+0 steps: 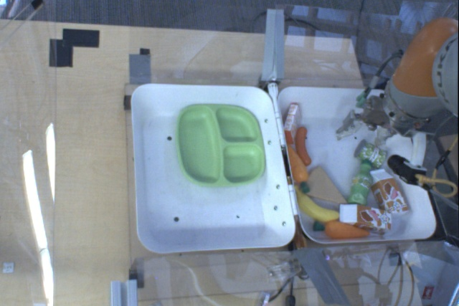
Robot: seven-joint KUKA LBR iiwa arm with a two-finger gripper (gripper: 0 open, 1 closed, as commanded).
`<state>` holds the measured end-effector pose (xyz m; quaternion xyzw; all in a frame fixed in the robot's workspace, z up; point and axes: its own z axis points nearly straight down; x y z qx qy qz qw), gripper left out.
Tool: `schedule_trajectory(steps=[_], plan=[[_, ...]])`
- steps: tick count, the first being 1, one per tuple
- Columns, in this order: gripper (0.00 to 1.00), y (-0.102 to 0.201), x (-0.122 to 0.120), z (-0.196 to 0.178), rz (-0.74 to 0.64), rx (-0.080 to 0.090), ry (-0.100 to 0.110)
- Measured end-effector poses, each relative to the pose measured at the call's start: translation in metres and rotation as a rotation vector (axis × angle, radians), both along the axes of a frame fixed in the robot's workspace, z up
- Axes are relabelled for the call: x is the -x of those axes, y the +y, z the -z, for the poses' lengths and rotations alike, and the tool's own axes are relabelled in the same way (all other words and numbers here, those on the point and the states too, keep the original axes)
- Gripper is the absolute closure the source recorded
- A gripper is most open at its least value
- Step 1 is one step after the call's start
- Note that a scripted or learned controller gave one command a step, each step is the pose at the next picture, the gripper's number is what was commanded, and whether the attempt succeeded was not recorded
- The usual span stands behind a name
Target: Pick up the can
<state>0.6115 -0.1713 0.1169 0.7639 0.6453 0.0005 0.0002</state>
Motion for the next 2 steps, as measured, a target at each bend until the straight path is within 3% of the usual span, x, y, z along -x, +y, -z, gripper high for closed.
schedule_trajectory(steps=[1, 2], plan=[[0.0, -0.024, 0.006, 0.03, 0.043, 0.0, -0.005], [1.0, -0.022, 0.004, 0.02, 0.041, -0.001, -0.009]])
